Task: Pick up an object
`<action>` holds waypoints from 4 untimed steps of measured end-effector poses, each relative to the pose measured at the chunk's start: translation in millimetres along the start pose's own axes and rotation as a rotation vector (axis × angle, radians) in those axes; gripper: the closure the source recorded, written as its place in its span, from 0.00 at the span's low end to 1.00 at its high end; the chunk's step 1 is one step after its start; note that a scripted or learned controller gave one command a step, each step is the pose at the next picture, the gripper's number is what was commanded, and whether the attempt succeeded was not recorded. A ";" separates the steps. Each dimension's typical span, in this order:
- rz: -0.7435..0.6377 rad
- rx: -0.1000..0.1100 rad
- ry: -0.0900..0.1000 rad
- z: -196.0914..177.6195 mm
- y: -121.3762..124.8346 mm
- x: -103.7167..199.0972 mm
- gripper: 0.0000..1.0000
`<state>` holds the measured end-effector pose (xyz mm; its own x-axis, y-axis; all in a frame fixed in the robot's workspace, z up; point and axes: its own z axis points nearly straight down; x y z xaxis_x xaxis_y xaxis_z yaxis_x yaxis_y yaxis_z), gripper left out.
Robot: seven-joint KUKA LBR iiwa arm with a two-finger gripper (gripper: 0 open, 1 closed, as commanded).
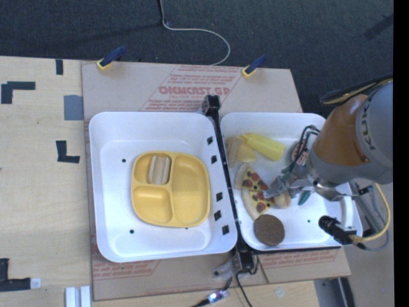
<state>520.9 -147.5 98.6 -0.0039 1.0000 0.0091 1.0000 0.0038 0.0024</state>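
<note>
**A:** Where was the arm (348, 139) at that point?

**B:** Reaching in from the right, with the tool (281, 187) down low in the right bin (300, 238), right at the pizza slice (254, 187). Honestly couldn't tell whether it was apart or together, too much clutter there.

**A:** What else was in that bin?

**B:** A yellow corn-looking piece (263, 146) near the back, a brown round cookie thing (269, 229) at the front, and a pale chunk (234, 147) by the divider.

**A:** And the left bin (108, 171)?

**B:** It held a yellow divided tray (185, 190) with a beige cylinder (158, 168) lying in its back-left compartment. Both bins sat on cardboard (185, 88) on the desk (32, 190).
</note>
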 end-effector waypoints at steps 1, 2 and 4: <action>0.003 0.001 -0.010 -60.3 -5.4 -1.9 1.00; 0.003 0.000 -0.010 -102.7 -3.0 -3.9 1.00; -0.002 0.004 -0.008 -132.6 9.7 42.5 1.00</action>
<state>530.1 -106.2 231.6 -0.0060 1.0000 0.0013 1.0000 0.0060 -0.0014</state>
